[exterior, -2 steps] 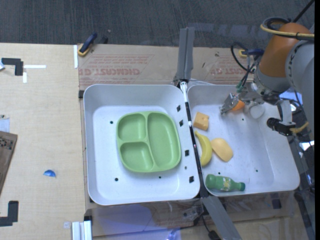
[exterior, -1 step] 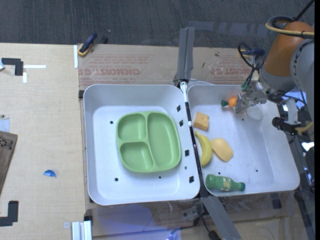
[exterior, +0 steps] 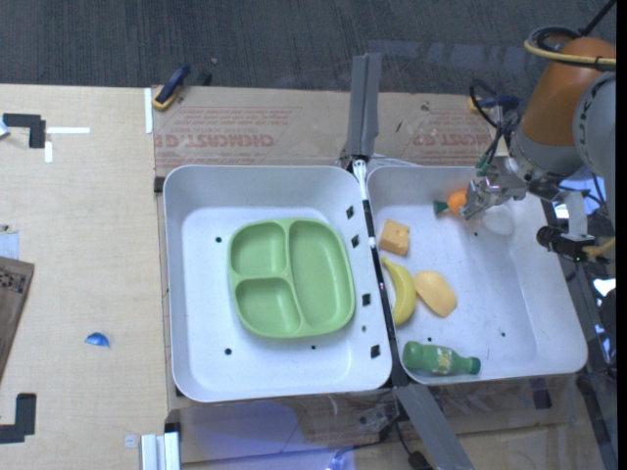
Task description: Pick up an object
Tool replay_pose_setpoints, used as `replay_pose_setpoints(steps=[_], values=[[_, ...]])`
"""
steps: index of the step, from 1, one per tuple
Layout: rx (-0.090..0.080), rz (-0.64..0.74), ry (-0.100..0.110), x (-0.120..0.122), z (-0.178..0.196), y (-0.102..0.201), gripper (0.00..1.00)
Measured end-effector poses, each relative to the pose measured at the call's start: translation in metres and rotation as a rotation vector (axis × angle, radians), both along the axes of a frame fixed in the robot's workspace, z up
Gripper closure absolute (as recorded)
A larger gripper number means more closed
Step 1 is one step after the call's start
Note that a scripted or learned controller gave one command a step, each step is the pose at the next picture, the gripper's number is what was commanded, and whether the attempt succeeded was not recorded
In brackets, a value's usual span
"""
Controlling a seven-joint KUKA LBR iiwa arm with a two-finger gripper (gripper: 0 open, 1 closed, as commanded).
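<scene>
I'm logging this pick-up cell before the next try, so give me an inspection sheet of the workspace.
Surface: right bin and left bin side by side on the bench.
Job's things: cheese block, banana, yellow piece, green bottle, small orange piece, all in right bin.
Clutter: green divided plate in left bin.
Claw: claw beside the orange piece.
Cables: black cables near the wrist.
Surroundings: cardboard behind the bins.

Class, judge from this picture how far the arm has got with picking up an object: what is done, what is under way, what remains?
Done: the gripper has reached the right white bin's far end. Under way: it sits right beside the small orange toy, though a grasp cannot be confirmed. Left: nothing is lifted; the yellow cheese-like block, yellow banana, pale yellow lemon-shaped toy and green plastic bottle lie on the bin floor.
</scene>
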State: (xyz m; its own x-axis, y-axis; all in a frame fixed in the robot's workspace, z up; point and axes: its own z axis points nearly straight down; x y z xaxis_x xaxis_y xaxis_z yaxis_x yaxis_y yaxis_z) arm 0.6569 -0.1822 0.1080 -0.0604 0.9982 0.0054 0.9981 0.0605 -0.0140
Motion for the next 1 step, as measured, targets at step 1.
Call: replay_pose_setpoints(steps=[1], values=[[0.000, 0.001, -0.001, 0.0006, 0.0004, 0.0007, 0.00]])
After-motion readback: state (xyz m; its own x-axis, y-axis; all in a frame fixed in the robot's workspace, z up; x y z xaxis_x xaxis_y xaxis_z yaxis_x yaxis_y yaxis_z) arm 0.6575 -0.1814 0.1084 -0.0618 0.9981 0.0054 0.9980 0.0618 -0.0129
